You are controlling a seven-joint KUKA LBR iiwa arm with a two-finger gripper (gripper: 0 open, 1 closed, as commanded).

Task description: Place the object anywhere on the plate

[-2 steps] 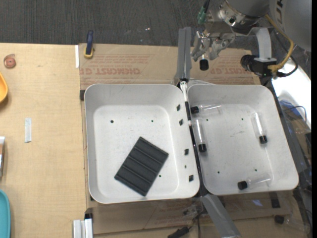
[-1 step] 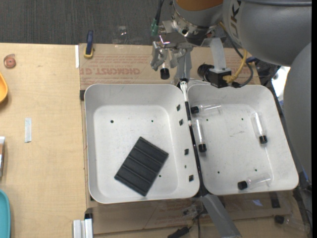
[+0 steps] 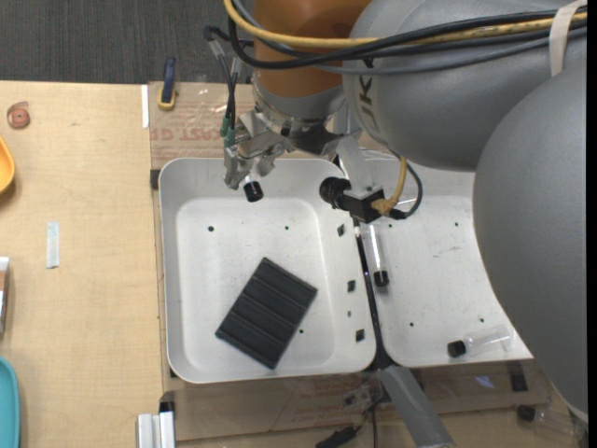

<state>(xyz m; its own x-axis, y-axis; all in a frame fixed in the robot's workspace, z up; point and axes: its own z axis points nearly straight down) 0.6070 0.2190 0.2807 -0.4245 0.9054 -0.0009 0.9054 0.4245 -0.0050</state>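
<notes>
Left bin [image 3: 187,250]: dark ribbed plate [image 3: 268,312] lies flat and askew, near the front. Gripper [image 3: 244,174] hangs over the bin's back rim, well apart from the plate; jaw state cannot tell, nothing seen held. Right bin [image 3: 438,278]: small clear object with black cap [image 3: 478,344] near front edge. Risk: slim, round-looking object may roll or slip out of a pinch.

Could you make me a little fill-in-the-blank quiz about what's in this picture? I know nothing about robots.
1. The dark ribbed slab lies in the ____ bin of the two.
2. The colour of both bins is ____.
3. The band on the arm above the wrist is ____.
4. The small clear tube with a black cap lies in the ____ bin.

Missing words: left; white; orange; right
</notes>
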